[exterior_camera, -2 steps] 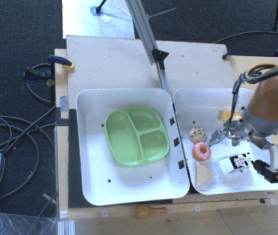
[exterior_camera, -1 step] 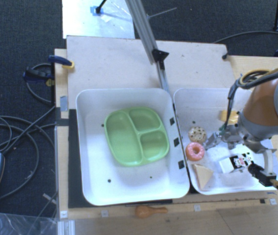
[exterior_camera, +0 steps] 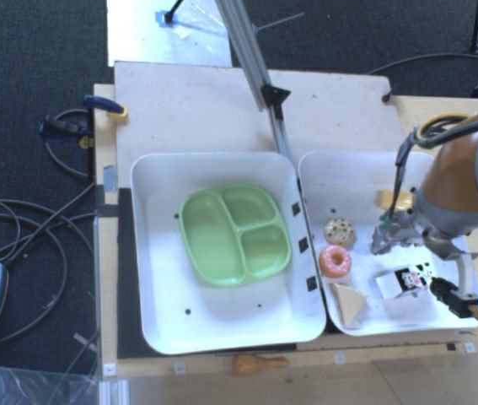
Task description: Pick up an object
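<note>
**A:** Nothing had been lifted yet, as far as you could judge from the camera view. The gripper [exterior_camera: 384, 241] hung low in the right bin [exterior_camera: 352, 175], near the bin's middle, and no object showed between its parts. Whether it stood wide or narrow, you could not tell; the wrist and arm covered too much of it.

**B:** So the whole pick was left to do?

**A:** That was my reading. You still had the closing, the lift and the proof of a hold ahead of you.

**B:** What lay in that bin?

**A:** Several small things. A speckled cookie [exterior_camera: 339, 231] sat just to the left of the gripper, and a pink donut [exterior_camera: 335, 261] lay just below the cookie, close to it. A tan wedge [exterior_camera: 350, 303] rested near the front edge. A white and black item [exterior_camera: 403, 281] lay to the wedge's right, under the arm's reach. A yellow piece [exterior_camera: 390, 199] showed beyond the gripper, partly hidden by the arm.

**B:** Which was the target?

**A:** You could not say for sure; the cookie and donut were nearest.

**B:** And the left bin [exterior_camera: 158, 310]?

**A:** It held a green divided plate [exterior_camera: 235, 234] with three compartments, all bare, lying flat near the bin's middle and well apart from the gripper.
</note>
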Motion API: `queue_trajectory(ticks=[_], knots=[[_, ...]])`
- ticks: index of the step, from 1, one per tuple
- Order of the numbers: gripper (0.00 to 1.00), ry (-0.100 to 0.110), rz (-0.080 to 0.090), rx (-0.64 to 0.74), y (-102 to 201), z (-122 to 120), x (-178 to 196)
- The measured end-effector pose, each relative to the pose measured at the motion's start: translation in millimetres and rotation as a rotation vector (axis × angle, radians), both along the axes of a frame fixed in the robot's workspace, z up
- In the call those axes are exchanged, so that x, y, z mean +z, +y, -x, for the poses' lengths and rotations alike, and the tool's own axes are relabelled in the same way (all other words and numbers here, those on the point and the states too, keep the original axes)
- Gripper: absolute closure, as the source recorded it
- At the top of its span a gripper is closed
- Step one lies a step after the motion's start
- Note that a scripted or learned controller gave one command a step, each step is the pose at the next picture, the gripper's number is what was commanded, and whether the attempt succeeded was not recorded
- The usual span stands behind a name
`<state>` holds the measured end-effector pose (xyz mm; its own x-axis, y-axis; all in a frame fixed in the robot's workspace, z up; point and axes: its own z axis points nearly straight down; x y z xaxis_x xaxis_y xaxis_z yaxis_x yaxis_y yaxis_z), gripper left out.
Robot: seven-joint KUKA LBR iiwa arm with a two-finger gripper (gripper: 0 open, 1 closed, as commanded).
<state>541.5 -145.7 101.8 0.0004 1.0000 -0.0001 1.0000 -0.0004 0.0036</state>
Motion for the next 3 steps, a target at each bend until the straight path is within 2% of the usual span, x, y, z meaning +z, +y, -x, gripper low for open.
queue_trajectory(ticks=[2,3], knots=[[1.0,-0.004,0.002,0.007,-7.5,-5.9,100.2],[1.0,0.001,-0.001,0.01,42.6,4.9,103.8]])
